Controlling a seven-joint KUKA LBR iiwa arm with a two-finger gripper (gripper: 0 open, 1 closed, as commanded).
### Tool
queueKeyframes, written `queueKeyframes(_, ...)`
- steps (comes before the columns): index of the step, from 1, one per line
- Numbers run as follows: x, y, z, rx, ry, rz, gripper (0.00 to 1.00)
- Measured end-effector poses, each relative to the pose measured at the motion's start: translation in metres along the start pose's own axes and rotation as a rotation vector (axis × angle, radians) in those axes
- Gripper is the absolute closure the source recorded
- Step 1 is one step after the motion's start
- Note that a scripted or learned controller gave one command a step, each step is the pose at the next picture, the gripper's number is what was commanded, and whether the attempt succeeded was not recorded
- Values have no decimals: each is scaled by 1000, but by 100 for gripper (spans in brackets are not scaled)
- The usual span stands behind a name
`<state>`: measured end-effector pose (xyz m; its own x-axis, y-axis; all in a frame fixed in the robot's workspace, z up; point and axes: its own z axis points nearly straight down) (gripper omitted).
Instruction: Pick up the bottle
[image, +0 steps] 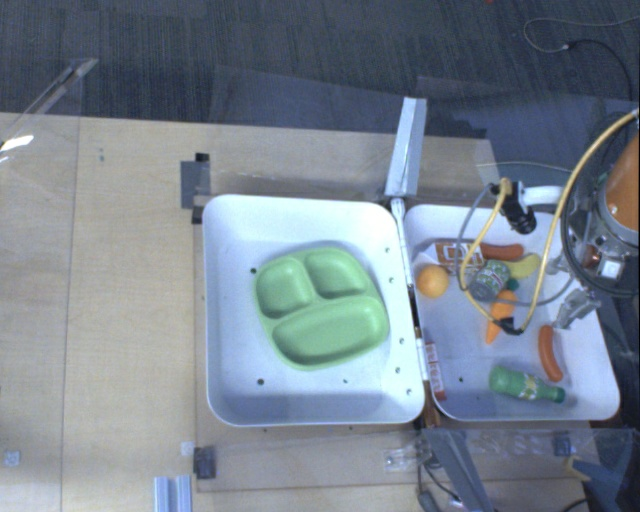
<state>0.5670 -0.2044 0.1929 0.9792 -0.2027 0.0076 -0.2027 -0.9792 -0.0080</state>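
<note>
- Two white bins side by side on the bench: left bin (225, 300), right bin (590, 395).
- Left bin holds a green divided tray (320, 305), three compartments, lying near the bin's middle.
- Bottle (525, 384): green, yellow cap end pointing toward 3 o'clock, lying on its side at about 6 o'clock in the right bin, near the front wall.
- Same bin: orange ball (433, 282) at 9 o'clock by the left wall; red sausage (550, 352) just up and to 2 o'clock of the bottle, apart from it; another red sausage (500, 252) toward 12 o'clock.
- Arm (610, 215) enters at 3 o'clock, over the right bin's right edge; yellow cable loops across the bin.
- Gripper (578, 308) sits above the bin's right side, well apart from the bottle; cannot tell how it is set.
</note>
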Motion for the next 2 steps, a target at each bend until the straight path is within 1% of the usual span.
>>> queueKeyframes(1, -25, 7, 106, -6, -2, 111, 0)
queueKeyframes(2, -22, 6, 95, -3, 1, 114, 100)
